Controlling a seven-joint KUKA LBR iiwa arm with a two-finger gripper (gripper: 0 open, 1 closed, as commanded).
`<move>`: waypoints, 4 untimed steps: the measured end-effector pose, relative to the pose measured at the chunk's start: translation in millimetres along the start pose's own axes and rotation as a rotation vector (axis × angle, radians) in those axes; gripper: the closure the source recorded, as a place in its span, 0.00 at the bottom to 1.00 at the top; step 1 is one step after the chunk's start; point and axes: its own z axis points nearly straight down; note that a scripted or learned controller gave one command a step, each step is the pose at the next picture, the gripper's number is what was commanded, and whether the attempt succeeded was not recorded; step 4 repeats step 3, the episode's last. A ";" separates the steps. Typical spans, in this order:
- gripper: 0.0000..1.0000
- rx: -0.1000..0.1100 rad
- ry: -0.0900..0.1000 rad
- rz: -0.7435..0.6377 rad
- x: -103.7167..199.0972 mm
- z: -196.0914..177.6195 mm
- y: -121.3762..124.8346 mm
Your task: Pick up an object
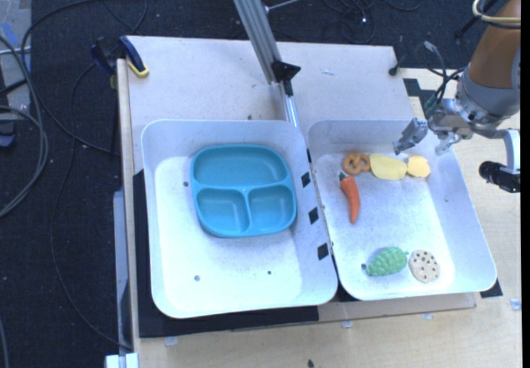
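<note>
The right bin (464,217) holds a brown pretzel (356,163), a pale yellow potato-like piece (387,167) and a small yellow piece (419,167) in a row near its far edge. An orange carrot (352,198) lies below the pretzel. A green bumpy piece (386,261) and a spotted cookie (424,265) rest near the front edge. My gripper (426,138) hovers over the bin's far right corner, just above the yellow pieces. Its fingers are spread, and nothing is between them.
A blue divided plate (244,191) sits in the left bin (166,275). A slanted metal pole (252,10) crosses above the bench to the bins' divide. Cables lie on the dark floor around the bench.
</note>
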 end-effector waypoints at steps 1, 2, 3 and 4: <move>0.00 -0.001 0.000 -0.004 8.9 54.1 5.6; 0.00 -0.013 -0.005 -0.005 7.7 73.5 10.1; 1.00 -0.019 -0.008 -0.006 8.1 62.3 11.2; 1.00 -0.019 -0.008 -0.006 8.1 62.3 11.2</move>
